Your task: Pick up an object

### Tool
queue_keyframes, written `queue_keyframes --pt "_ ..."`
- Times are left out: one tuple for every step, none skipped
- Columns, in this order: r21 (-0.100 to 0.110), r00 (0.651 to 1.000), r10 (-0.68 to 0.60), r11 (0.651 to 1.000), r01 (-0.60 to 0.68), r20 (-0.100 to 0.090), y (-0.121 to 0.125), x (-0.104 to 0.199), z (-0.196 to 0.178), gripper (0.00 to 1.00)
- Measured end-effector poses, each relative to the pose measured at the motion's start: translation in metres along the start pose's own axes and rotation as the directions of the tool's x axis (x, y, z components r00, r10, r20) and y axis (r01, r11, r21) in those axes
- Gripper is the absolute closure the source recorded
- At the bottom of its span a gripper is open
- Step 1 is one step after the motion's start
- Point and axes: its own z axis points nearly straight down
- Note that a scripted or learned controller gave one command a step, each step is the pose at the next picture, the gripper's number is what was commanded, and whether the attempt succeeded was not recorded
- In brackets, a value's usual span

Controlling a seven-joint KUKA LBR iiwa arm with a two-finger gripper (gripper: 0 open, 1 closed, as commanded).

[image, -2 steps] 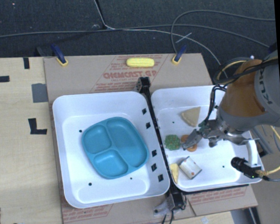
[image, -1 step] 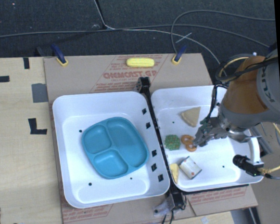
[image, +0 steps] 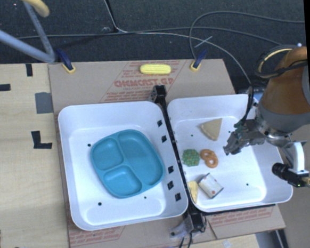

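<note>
Reaching in over the right bin (image: 256, 193), the gripper (image: 232, 145) hangs above bare white floor, just right of the small items, and whether it is spread or closed cannot be told at this slant; nothing shows in its grasp. The candidates cluster near the divider: a tan wedge (image: 212, 128), an orange ring (image: 209, 157), a green clump (image: 190, 157), a white block (image: 210, 186). A blue divided plate (image: 127, 162) fills the left bin (image: 75, 132), likely as a drop spot.
</note>
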Motion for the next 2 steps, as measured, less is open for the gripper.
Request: queue_keyframes --pt "0.001 1.0 -0.002 1.0 0.002 -0.001 0.001 0.0 -0.036 1.0" --pt "0.007 1.0 -0.005 1.0 0.005 -0.002 0.013 0.048 -0.022 1.0"
